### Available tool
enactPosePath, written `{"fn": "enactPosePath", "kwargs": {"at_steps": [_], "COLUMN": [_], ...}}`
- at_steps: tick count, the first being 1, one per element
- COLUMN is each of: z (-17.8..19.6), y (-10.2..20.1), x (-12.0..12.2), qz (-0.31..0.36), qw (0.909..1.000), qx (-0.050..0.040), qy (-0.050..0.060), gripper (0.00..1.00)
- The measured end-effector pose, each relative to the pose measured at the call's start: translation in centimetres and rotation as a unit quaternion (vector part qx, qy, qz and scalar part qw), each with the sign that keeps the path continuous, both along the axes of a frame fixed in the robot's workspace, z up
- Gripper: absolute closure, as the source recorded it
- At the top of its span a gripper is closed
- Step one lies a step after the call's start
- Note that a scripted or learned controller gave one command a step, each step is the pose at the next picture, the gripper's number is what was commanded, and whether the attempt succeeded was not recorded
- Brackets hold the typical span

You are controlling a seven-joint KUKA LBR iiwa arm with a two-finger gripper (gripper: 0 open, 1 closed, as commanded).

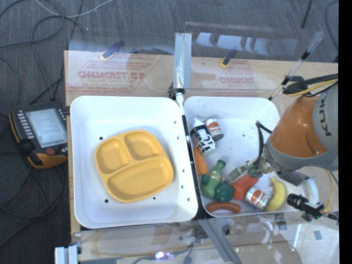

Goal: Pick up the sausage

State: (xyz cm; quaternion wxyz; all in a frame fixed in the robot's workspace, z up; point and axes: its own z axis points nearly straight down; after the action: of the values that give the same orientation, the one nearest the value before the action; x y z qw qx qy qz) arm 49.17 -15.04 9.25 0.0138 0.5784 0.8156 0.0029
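left bin: shallow white plastic bin (82, 202) is sitting on the left half of the bench, holding one thing, a yellow plastic plate with three compartments (135, 165); plate is lying flat, tilted a bit clockwise, all three compartments showing bare yellow.

right bin: second shallow white plastic bin (242, 111) is sitting just beside the left one, rims touching along the middle; it is holding a crowd of toy food bunched toward its near edge and left wall.

right bin contents: small red-and-white can (213, 128) is lying near the top left; black-and-white carton (203, 141) just below it; orange carrot (199, 161) along the left wall; green bottle with a yellow label (213, 177); dark green lumpy vegetable (224, 192); red-orange pepper-like piece (243, 186); second red-and-white can (257, 198); yellow banana (279, 194) at the right end.

sausage place: reddish-brown sausage (224, 207) is lying in the right bin at its near edge, just below the dark green vegetable, left of the second can.

sausage axis: long axis is running left-right, nearly parallel to the bin's near rim; ends are pointing to the left wall and toward the second can.

my arm: I am reaching in from the right, my grey-and-orange body covering the bin's right side.

my gripper (250, 168): hanging over the pepper-like piece, up and right of the sausage, apart from it.

my fingers: cannot tell how they are set.
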Motion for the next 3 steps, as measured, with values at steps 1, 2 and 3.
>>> {"fn": "enactPosePath", "kwargs": {"at_steps": [1,2,3], "z": [0.9,0.9,-0.1], "y": [0.2,0.2,1.9], "x": [0.2,0.2,5.0], "qz": [0.000,0.000,0.033], "qw": [1.0000,1.0000,0.9994], "qx": [0.0022,0.0025,0.0022], "qy": [-0.001,0.000,0.006], "gripper": [1.00,0.00,0.00]}}
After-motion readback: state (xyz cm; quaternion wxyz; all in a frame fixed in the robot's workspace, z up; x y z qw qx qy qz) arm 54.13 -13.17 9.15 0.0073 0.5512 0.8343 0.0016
